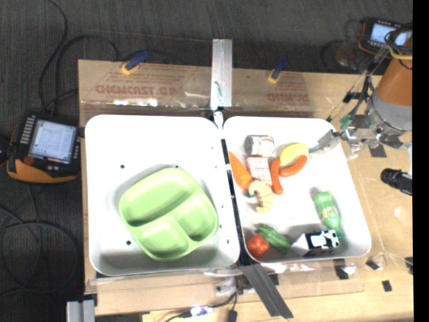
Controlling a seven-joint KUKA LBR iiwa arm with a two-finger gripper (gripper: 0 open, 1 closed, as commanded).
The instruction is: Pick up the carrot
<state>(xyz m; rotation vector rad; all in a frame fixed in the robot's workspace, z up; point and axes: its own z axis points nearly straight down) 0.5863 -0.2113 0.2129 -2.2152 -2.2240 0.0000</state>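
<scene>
Nearest us, along the front wall of the right bin (pixel 358 243), we see a red tomato-like piece (pixel 257 245) touching a dark green vegetable (pixel 275 237), then a black-and-white toy (pixel 322 240) just right of them. A green bottle (pixel 328 210) lies above that toy, near the right wall.

Left bin (pixel 100 139) holds a green divided plate (pixel 168 211), tilted a bit, sitting toward its front.

Mid right bin: a pale beige piece (pixel 261 194) touches the lower end of the carrot (pixel 239 170). We place the carrot hard against the bin's left wall, lying at a slant, tip up-left. A small red-orange piece (pixel 275 176) sits just right of a red-white can (pixel 259 154), which lies above the beige piece. A yellow item (pixel 292 153) overlaps an orange-red curved one (pixel 293 167) right of the can.

Farther back and right, the gripper (pixel 323 141) hangs over the bin's back right corner, near the yellow item, well apart from the carrot. Jaw state: we cannot tell, too small and blurred. Nothing seen between them. The arm (pixel 392 92) with its orange band sits at the right edge.

Far side: clear sheet (pixel 161 89) with two clamps, a pendant (pixel 47 146) on the floor left.
</scene>
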